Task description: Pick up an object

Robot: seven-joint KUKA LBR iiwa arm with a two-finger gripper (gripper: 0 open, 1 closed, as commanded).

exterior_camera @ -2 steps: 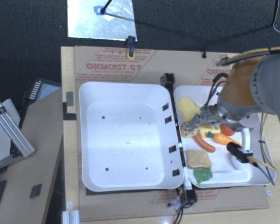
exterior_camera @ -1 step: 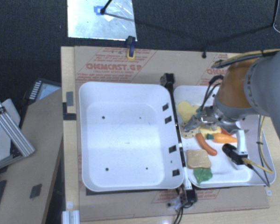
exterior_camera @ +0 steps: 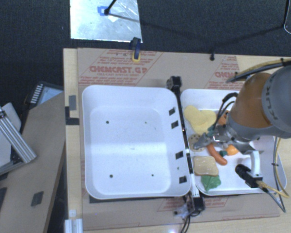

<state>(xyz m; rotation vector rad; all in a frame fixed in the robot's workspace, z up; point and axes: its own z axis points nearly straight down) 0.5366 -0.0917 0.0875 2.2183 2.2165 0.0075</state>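
hovering low inside the right bin [exterior_camera: 209,95] with the gripper [exterior_camera: 202,141], close to that bin's left wall; spread or pinched together, impossible to tell from this slanted view. just beyond the tip, toward the far wall, a pale yellow piece [exterior_camera: 199,118], lying flat, its right side hidden under the wrist. just beside the tip on the near side, an orange carrot-like piece [exterior_camera: 217,155], lying at a slant, with a small orange lump [exterior_camera: 231,150] close by its right end, touching or not too small to tell. nearer the front, a tan bread slice [exterior_camera: 205,166], lying flat just beside the carrot-like piece, and against its front edge a green leafy piece [exterior_camera: 211,181]. rising from the gripper toward the right, the grey arm [exterior_camera: 281,101] with its orange band [exterior_camera: 250,101], covering much of the right bin's far right part. to the left, touching along a row of black clips [exterior_camera: 175,125], the left bin [exterior_camera: 131,140], white and shallow. under both bins, a brown board [exterior_camera: 119,67] with red lettering on the bench
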